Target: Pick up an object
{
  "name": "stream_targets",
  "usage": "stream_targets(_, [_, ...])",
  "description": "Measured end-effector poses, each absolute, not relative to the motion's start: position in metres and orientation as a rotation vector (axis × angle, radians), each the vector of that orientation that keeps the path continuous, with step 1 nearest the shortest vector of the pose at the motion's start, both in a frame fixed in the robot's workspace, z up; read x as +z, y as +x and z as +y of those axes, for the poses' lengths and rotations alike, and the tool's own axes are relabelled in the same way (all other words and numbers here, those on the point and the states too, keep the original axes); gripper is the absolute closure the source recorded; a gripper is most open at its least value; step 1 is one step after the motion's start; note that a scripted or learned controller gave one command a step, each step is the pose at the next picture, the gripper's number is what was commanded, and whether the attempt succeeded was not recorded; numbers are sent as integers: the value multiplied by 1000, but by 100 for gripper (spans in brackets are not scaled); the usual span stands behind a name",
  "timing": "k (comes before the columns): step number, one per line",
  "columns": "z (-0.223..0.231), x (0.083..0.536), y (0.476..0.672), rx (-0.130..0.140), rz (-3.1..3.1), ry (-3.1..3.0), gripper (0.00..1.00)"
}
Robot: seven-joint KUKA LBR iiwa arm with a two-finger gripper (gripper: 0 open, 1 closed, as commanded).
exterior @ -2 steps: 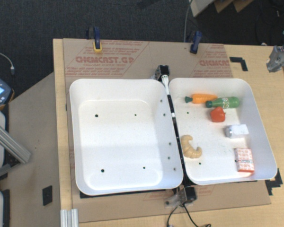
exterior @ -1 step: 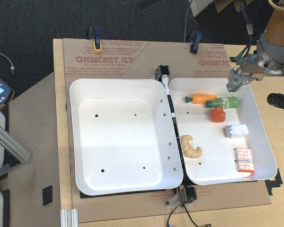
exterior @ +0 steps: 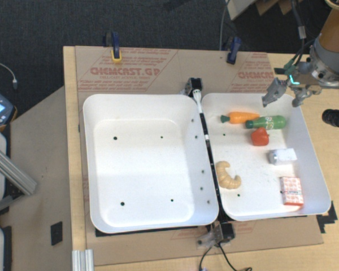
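The tool [exterior: 286, 92] hangs with its two fingers spread and nothing between them, above the far edge of the right bin [exterior: 313, 168]. Just below it lie a carrot [exterior: 240, 117] and a green bottle [exterior: 266, 122], a red block [exterior: 260, 137] touching the bottle. Farther toward the near rim sit a small white box [exterior: 282, 156], a croissant [exterior: 227, 175] and a pink carton [exterior: 292, 191].
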State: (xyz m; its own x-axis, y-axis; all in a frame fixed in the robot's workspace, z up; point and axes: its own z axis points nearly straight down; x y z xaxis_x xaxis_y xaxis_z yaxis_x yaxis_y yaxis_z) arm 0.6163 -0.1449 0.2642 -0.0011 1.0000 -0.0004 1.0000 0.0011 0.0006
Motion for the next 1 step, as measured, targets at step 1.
stream_targets(1, [-128, 77, 610, -2, 2224, 2225, 0])
